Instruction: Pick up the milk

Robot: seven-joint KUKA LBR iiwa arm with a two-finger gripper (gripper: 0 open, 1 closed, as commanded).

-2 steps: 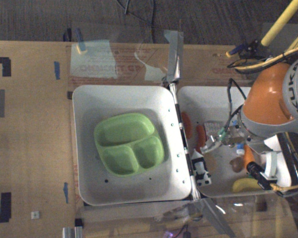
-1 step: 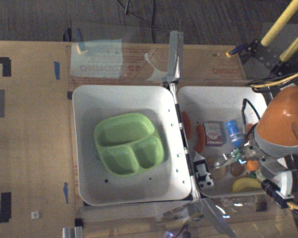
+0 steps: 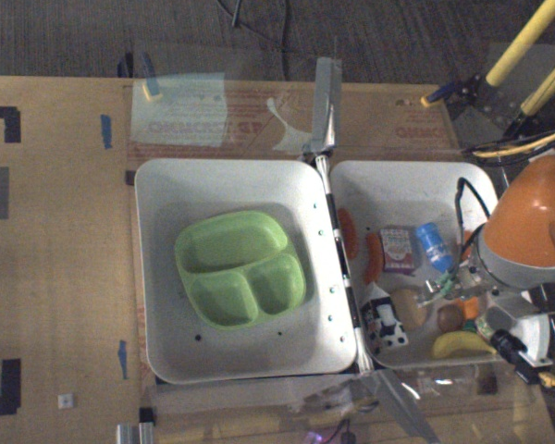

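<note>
Camera view: the table carries two white bins side by side. The left bin holds a green divided tray, which lies near its middle with its compartments facing up.

The right bin holds the small things. The milk, a small black-and-white carton, lies at the lower left of this bin, close against the wall shared with the left bin. Taking the milk as the landmark: a brown potato sits just to its right, touching or nearly so. A purple packet lies above the milk, nearer the bin's middle. An orange-red sausage lies just left of that packet, above the milk, and a second red piece lies further up along the shared wall. A blue bottle lies up and to the right of the milk, tilted. A banana lies to the milk's right, at the bin's lower edge, with a brown round thing just above it.

The arm, with its orange band, comes in well to the right of the milk. The claw is over the right part of the bin, between the bottle and the banana, apart from the milk. Whether its jaws are apart or together I cannot tell.
</note>
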